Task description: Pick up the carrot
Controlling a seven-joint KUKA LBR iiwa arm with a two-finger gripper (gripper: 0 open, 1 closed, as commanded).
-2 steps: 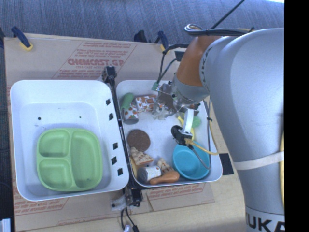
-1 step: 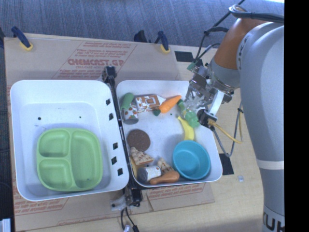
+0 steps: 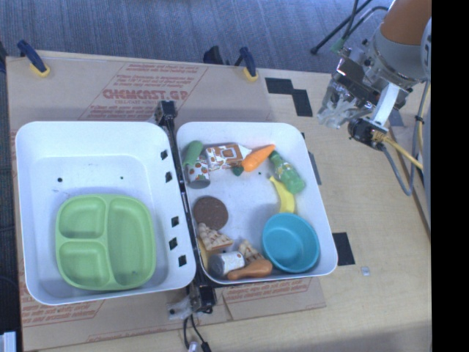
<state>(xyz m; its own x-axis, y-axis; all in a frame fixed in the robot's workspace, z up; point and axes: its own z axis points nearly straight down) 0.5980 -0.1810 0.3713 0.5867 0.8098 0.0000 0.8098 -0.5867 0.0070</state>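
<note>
One carrot (image 3: 258, 158) in bin, tool (image 3: 335, 114) well apart

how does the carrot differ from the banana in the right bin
The small orange carrot with a green top lies near the bin's far wall, slanted; the curved yellow banana sits lower, running toward the round blue bowl. The carrot is straight and tapered, the banana bent. Both lie flat in the right white bin.

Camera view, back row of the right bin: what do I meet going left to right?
Green can → giraffe-print box → carrot → green bottle; further right, outside the bin, the gripper.
</note>
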